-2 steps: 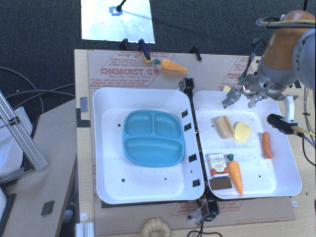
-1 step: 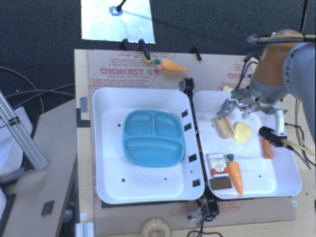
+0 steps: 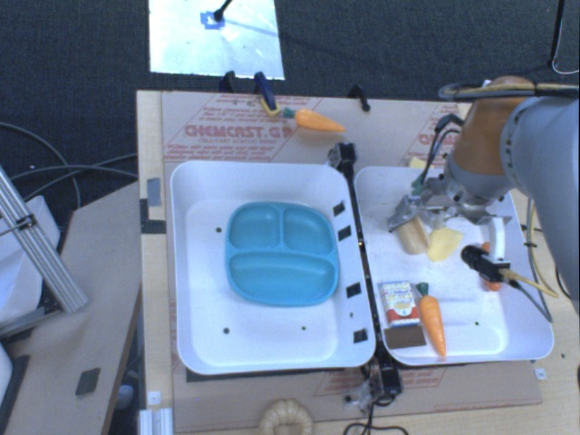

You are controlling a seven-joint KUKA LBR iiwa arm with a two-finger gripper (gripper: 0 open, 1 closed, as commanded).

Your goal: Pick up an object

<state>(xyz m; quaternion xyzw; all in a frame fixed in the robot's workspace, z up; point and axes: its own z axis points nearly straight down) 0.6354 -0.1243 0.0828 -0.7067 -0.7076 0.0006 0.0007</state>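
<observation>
Gripper (image 3: 410, 217) sits low in the right bin (image 3: 517, 333), near its back edge, touching a tan block (image 3: 413, 237). I cannot tell its state. Carrot (image 3: 432, 323) lies at the front edge.

1. Arm (image 3: 544, 143): grey, entering from the 3 o'clock side of the view and reaching toward 9 o'clock.
2. Orange band (image 3: 485, 134): wraps the arm just above the wrist, at the 2 o'clock part of the view.
3. Gripper (image 3: 410, 217): below the band, pointing down toward 8 o'clock, low over the bench.
</observation>
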